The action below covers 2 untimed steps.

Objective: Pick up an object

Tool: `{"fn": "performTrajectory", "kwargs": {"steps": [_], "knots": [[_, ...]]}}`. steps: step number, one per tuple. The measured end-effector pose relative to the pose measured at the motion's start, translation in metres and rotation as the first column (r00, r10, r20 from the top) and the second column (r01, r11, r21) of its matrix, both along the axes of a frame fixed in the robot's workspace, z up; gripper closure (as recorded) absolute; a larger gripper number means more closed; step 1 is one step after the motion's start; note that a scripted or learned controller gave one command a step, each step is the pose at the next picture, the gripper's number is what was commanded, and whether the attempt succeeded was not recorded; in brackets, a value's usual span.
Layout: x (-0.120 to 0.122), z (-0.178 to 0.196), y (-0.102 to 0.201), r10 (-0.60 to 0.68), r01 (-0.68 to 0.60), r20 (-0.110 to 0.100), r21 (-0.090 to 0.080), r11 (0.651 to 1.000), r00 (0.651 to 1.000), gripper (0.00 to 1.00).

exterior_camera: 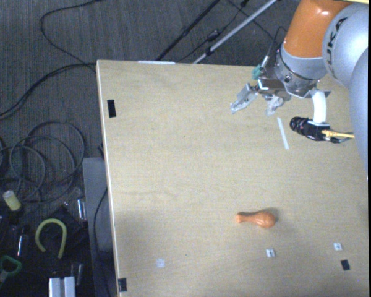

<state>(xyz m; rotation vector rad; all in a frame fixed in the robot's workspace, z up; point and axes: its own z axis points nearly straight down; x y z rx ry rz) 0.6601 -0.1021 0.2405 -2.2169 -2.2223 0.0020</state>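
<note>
An orange pear-shaped object [257, 219] lies on its side on the tan bench top [173, 166], toward the front right, its narrow end pointing left. My gripper [254, 107] hangs over the far right part of the bench, well behind the orange object. Its two fingers [238, 106] are spread apart and open, with nothing between them. A thin white stick [282, 133] lies on the bench just in front and to the right of the gripper.
A black piece with a yellow tip [315, 130] juts out beside the wrist. Small square markers [270, 252] dot the front right of the bench, and a black tag [112, 108] sits near its left edge. Cables [37, 153] and tools lie on the floor to the left.
</note>
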Motion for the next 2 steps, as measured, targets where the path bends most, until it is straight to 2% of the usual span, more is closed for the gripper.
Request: {"fn": "performTrajectory", "kwargs": {"steps": [1,2], "knots": [[0.0071,-0.1575,-0.0387,0.019,-0.019,-0.001,-0.004,1.0,1.0,0.0],[0.0073,-0.1572,-0.0387,0.019,-0.019,0.0,-0.004,1.0,1.0,0.0]]}}
